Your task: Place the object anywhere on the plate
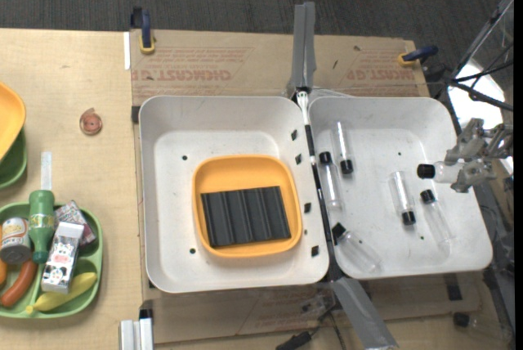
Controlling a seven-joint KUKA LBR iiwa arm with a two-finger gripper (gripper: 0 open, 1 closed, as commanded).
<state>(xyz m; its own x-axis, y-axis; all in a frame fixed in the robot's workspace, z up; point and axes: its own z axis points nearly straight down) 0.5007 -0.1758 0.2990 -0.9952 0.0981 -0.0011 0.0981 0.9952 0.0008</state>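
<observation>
I see the gripper (pixel 467 163) low over the right edge of the right bin (pixel 384 123), about midway along that edge, reaching in from outside the rim. I cannot tell how it is set or whether it has hold of anything.

I count five clear tubes with black caps in that bin. The nearest (pixel 359 252) lies by the near left corner. Two (pixel 400 191) (pixel 440 224) lie side by side towards the right edge, close to the gripper. Two more (pixel 329 181) (pixel 341 144) lie along the left edge, further back.

In the left bin (pixel 163 177) I count one orange plate (pixel 245 163), roughly central. One black ridged slab (pixel 245 216) lies flat on it, covering most of its floor.
</observation>
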